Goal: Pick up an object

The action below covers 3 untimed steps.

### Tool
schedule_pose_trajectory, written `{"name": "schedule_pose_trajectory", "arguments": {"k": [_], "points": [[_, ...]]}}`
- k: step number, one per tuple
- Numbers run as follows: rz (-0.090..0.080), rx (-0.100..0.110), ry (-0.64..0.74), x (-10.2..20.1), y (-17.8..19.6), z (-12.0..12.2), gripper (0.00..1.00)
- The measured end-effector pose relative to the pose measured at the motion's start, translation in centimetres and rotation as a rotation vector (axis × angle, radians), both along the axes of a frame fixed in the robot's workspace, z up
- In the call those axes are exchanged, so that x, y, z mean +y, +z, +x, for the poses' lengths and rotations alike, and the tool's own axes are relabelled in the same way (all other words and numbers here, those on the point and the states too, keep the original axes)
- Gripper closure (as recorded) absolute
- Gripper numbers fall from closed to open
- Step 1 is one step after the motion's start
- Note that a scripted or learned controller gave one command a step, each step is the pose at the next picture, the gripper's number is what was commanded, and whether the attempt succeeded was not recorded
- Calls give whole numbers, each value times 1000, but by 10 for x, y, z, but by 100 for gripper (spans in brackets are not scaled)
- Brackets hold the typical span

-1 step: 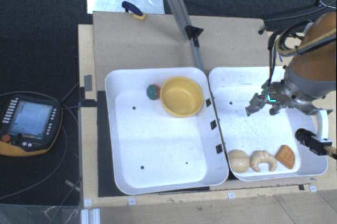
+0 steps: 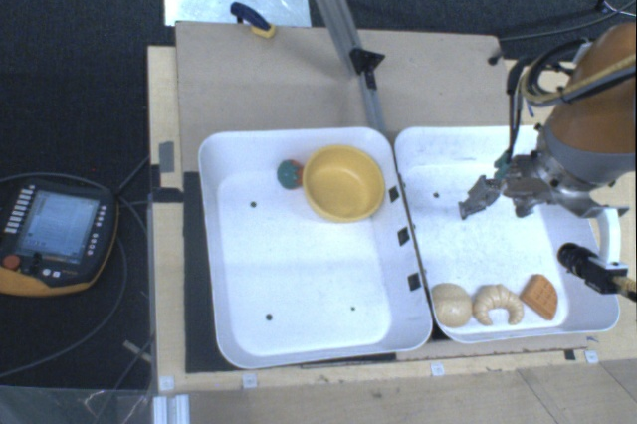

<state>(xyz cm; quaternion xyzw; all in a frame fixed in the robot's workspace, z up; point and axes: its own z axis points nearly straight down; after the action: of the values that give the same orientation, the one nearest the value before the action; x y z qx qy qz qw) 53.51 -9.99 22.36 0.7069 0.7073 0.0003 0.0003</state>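
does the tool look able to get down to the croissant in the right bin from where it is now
Probably yes. The tool hangs over bare floor of the right bin, and the croissant lies uncovered near the front wall. The bun and the waffle piece flank it closely, so the grip could be tight.

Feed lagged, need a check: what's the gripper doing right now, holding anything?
Gripper: hangs over the right bin, no object seen in it; open or closed cannot be told.

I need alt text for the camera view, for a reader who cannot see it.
A grey and orange arm holds its gripper above the right bin, which has three bread-like pieces along its near edge. The left bin holds a yellow bowl with a small green ball beside it.
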Motion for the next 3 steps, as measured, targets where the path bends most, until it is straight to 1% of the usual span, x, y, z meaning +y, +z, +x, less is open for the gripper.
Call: {"name": "schedule_pose_trajectory", "arguments": {"k": [1,2,3], "points": [[0,4,0,4,-43,-4,0],[0,5,-1,-3,-103,-8,0],[0,2,0,-3,-135,-8,0]]}}
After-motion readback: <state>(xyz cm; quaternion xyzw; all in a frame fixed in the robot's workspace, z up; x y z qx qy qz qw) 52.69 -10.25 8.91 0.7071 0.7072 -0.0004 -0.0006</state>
